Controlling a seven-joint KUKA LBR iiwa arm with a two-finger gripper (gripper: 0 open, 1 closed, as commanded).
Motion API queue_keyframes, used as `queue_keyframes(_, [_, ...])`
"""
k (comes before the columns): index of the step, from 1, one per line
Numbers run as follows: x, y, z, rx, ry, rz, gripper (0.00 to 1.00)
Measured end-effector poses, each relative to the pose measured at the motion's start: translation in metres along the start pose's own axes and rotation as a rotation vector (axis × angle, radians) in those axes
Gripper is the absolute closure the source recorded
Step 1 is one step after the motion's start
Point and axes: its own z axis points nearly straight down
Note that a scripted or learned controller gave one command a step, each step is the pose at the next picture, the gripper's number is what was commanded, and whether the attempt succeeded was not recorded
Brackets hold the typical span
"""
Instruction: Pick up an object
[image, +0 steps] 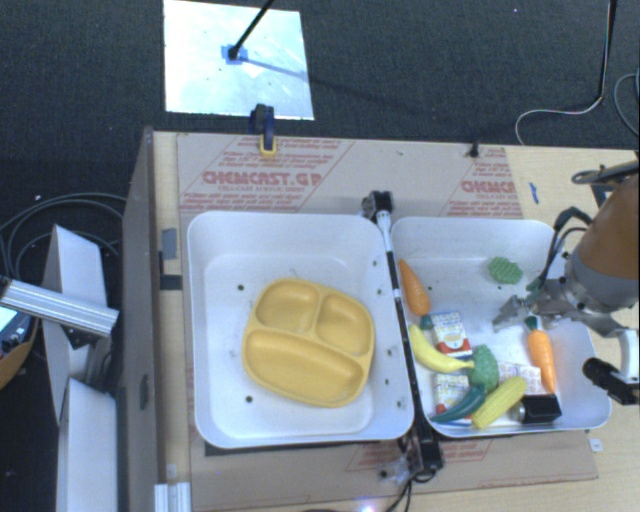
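Observation:
The right bin (470, 240) holds several toy foods. One carrot (413, 287) lies along its left wall. Below that are a small carton (450, 335), a banana (436, 355), a broccoli (484, 366), a corn cob (499, 400) and a black block (540, 407). A green leafy piece (505, 269) lies alone near the back. A second carrot (541, 358) lies at the right side. My gripper (528, 312) hangs low in the bin, right over this carrot's upper end. Whether it touches the carrot is unclear.
The left bin (220, 300) holds a yellow divided plate (308, 341). A clamp (378, 205) sits at the back where the two bins meet. The grey arm with its orange band (610, 250) comes in from the right over the bin's right rim.

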Motion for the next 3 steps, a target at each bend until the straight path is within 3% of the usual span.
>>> queue_keyframes(1, [0.035,0.079,-0.008,-0.005,0.0,-0.008,0.0])
queue_keyframes(2, [0.038,-0.051,0.023,0.012,0.005,0.007,0.0])
queue_keyframes(3, [0.134,-0.031,-0.085,-0.007,0.004,-0.013,0.0])
